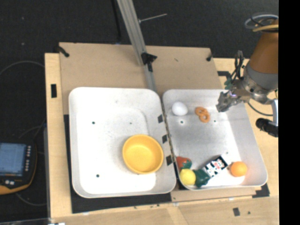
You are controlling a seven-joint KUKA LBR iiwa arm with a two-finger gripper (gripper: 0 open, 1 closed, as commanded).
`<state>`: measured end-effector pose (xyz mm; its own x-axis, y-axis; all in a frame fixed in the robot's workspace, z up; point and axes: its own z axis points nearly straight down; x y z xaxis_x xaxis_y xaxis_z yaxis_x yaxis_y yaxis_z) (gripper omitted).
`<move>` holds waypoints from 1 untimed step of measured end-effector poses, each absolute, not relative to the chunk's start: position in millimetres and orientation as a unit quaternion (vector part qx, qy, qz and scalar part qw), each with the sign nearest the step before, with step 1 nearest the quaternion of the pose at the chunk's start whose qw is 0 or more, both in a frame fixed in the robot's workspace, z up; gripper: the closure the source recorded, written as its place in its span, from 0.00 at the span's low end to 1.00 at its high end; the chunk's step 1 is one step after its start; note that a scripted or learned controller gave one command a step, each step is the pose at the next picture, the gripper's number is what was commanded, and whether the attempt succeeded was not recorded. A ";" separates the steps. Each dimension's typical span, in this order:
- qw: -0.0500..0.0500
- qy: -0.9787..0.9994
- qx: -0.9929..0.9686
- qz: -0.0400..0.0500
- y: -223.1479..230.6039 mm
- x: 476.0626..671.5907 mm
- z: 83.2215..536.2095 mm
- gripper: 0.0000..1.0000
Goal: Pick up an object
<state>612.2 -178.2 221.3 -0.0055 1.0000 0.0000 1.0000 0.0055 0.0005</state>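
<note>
From my remote seat I look down on two shallow white bins set side by side on a bench, and I place everything against the yellow bowl (143, 153), which sits in the near part of the left bin (93, 111). Just to the bowl's right, across the seam into the right bin (243, 139), a cluster lies along the near wall: a red piece (183, 162), a yellow round fruit (188, 176) touching a dark green item (202, 177), then a black-and-white patterned block (216, 166), and farthest from the bowl an orange ball (238, 168). Beyond the bowl and to its right, toward the far wall of the right bin, rest a white egg-like object (179, 108) and, a little farther right, a small orange pretzel-shaped piece (203, 114), the two lying apart. Farther right again, the gripper (225, 102) hangs over the right bin's far right corner, near the pretzel piece; nothing shows between its tips, and I cannot tell whether they are spread or pressed together
</note>
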 end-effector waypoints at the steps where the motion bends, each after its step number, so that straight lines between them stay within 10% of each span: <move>1: 0.001 0.709 0.705 0.001 -132.8 625.2 219.7 1.00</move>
<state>625.2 -132.8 219.7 -0.0061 1.0000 0.0003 1.0000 0.0061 0.0017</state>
